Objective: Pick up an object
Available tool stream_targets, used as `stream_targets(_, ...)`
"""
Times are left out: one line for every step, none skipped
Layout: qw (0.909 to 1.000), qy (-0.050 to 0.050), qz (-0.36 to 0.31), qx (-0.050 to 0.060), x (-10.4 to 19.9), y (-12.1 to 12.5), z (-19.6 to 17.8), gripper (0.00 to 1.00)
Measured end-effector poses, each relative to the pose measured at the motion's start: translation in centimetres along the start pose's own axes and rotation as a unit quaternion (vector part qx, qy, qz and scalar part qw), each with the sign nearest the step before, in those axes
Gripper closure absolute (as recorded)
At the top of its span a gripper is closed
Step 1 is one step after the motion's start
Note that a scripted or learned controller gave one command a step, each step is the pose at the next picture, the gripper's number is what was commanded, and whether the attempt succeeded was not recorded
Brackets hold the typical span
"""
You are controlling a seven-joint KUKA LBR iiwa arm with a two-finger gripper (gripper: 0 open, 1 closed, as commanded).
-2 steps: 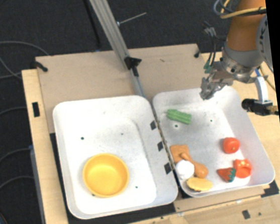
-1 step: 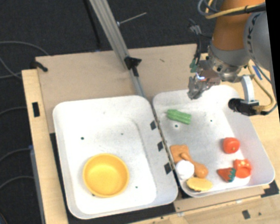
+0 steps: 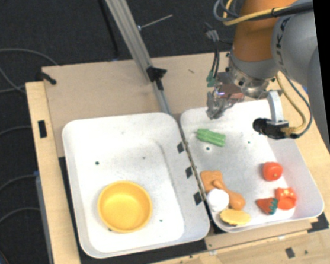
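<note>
Green pod (image 3: 211, 137) below pincer (image 3: 217, 111); unlabelled.

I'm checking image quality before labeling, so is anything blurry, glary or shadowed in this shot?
Camera view: lighting is even and soft, white bins bright without harsh glare; the gripper looks slightly blurred; the green object and yellow bowl are reasonably sharp with faint shadows.

The grey arm (image 3: 295, 28) reaches in from the right of the view, its orange band (image 3: 261, 12) bulging above the wrist. Below the band, the wrist tapers down and to the left into the claw (image 3: 215, 111), which points downward at a slight tilt. Cables (image 3: 296, 103) loop along the arm's side. The claw's tip looks dark and blurred, so its state is unclear.
</note>
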State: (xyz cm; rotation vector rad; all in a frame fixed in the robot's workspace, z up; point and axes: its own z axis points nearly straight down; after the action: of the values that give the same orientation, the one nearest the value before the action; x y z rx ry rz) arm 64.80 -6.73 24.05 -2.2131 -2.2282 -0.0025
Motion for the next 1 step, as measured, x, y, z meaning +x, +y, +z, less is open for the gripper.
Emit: stream_targets(1.0, 0.0, 0.0, 0.001, 4.29, -0.34, 0.28, 1.0)
